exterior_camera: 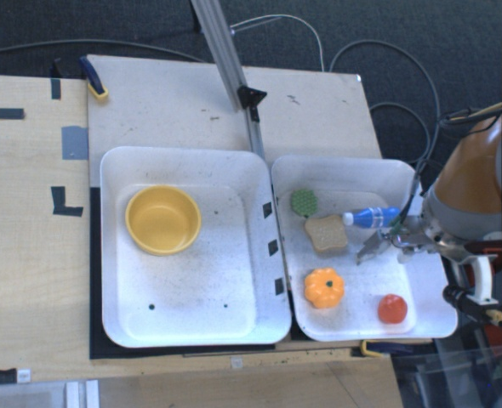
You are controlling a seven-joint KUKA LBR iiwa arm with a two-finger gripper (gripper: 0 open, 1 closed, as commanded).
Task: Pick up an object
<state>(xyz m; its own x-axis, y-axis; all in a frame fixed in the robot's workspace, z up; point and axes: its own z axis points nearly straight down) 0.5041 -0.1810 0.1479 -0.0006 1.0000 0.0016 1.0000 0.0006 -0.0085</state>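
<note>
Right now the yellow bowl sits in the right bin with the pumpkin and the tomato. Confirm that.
Not quite. The camera view shows the yellow bowl in the left bin; the pumpkin and the tomato are the ones in the right bin.

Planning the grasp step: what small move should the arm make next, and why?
Probably lower the gripper a little toward the tan sponge. It sits just right of the sponge in the right bin, nothing visibly held, and the blue bottle crowds its upper side.

Left bin (132, 313) roomy around the yellow bowl (162, 219); right bin (336, 170) crowded.
</note>
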